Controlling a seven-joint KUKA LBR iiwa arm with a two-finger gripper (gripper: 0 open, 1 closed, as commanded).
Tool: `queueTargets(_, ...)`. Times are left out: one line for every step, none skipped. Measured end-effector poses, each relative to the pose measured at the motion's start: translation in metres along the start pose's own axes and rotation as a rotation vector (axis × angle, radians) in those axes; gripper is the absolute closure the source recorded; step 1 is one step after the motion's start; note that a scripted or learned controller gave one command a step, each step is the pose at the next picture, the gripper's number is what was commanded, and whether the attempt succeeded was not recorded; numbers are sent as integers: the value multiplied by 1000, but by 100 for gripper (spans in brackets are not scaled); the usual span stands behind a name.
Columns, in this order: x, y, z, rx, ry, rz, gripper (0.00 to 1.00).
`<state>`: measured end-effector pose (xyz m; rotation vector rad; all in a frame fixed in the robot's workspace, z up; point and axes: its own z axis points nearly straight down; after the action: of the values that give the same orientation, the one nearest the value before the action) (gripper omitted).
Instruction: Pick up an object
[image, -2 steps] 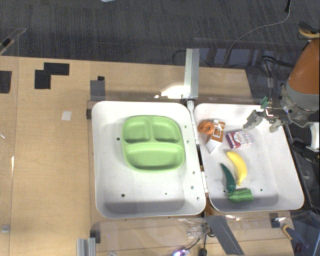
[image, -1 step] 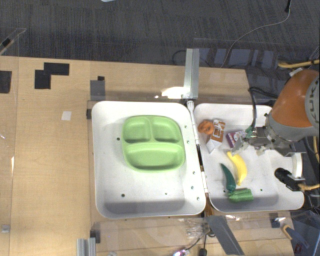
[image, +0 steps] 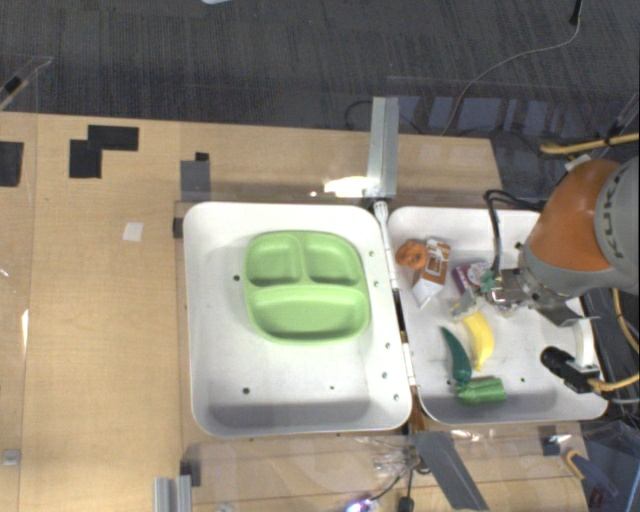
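Two shallow white bins sit side by side on the wooden bench. The left bin (image: 215, 400) holds a green divided tray (image: 305, 284) lying flat near its middle. The right bin (image: 520, 400) holds a loose cluster of small objects: an orange-brown item (image: 412, 254) with a brown packet (image: 435, 259) at the far left, a white wedge (image: 426, 291) just nearer, a purple piece (image: 465, 276) toward the middle, a yellow banana (image: 481, 338) beside a dark green curved piece (image: 457, 355), and a green cylinder (image: 481, 390) lying at the near edge. The arm, with its orange band (image: 565, 225), reaches in from the right, and the gripper (image: 495, 290) sits low over the right bin, just right of the purple piece and far of the banana. Whether anything is between its tips cannot be told from this view.
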<state>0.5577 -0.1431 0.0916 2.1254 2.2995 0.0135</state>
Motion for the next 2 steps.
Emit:
queueTargets(-51,22,-68,9,-2,293,0)
queueTargets(33,3,-33,12,0,304,0)
